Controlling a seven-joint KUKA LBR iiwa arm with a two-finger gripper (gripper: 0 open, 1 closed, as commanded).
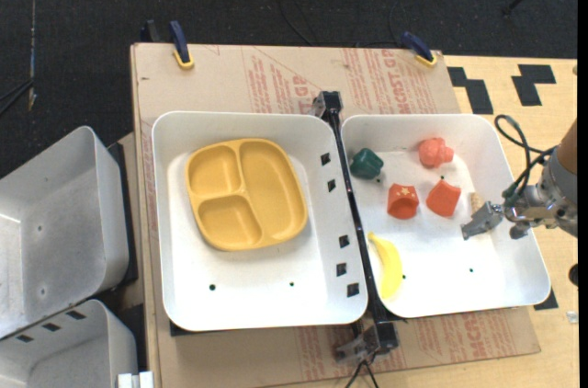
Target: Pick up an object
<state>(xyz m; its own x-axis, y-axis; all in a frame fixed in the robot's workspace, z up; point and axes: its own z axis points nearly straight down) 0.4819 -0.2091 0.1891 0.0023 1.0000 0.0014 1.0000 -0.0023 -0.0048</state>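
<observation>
My end effector (497,223) hangs released over the right bin (514,276), grasping nothing. I'd aim squarely over the red block (443,198) just beside it (nearest target) before descending.

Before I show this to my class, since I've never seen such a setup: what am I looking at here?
One camera looks down at a slant on a bench holding two shallow white bins. The left bin holds a yellow divided plate. The right bin holds small toys: a green piece, a pink piece, two red-orange pieces and a yellow banana. At the right edge, a robot arm reaches in; its gripper is over the right bin's right side, with nothing visibly held. Its job is picking up an object.
</observation>
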